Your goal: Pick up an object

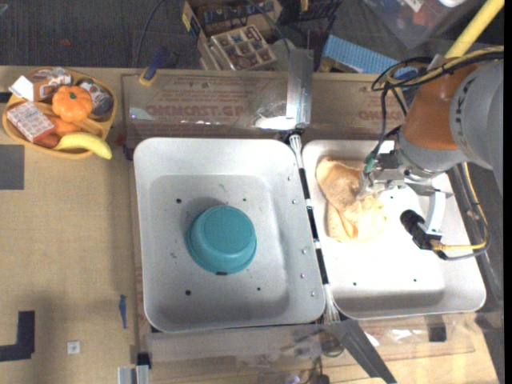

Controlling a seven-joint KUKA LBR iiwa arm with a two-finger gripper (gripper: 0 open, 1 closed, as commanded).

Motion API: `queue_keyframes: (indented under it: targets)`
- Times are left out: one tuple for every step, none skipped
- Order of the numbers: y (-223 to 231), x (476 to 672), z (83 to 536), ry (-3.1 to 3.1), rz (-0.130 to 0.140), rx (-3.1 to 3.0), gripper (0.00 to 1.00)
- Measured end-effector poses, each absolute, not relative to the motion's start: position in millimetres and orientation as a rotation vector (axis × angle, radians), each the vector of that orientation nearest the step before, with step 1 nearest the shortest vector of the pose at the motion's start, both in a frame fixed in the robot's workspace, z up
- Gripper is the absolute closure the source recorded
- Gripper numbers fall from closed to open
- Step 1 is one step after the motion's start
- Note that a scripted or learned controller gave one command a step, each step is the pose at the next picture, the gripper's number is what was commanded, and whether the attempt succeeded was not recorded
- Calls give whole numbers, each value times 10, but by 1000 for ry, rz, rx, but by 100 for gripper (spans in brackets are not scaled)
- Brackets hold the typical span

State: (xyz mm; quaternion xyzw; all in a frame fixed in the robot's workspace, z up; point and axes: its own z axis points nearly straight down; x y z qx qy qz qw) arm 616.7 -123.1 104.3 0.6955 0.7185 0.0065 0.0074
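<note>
Presently, item one: the jaws [374,184] are hanging low over the right bin [416,282], at the right edge of a tan, crumpled cloth-like object [346,202]. They are too small and too blurred against that object for me to say whether they are released or clenched, or whether they are touching it.

Item two: the tan object is lying in the right bin's left half, just to the left of and beneath the jaws. Its long axis is running from the bin's far edge toward the near edge. Judged from this, the coming move is turning on a short drop and a slight shift left.

Item three: a teal bowl [222,238] is sitting upturned in the left bin [160,294], well apart from the arm.

Item four: a fruit basket [56,114] is resting on the tabletop [64,246] at far left.
</note>
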Motion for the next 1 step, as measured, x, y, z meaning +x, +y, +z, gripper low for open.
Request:
queue_keyframes:
  targets:
    - [-765,6673,1857,2530,0,1858,100]
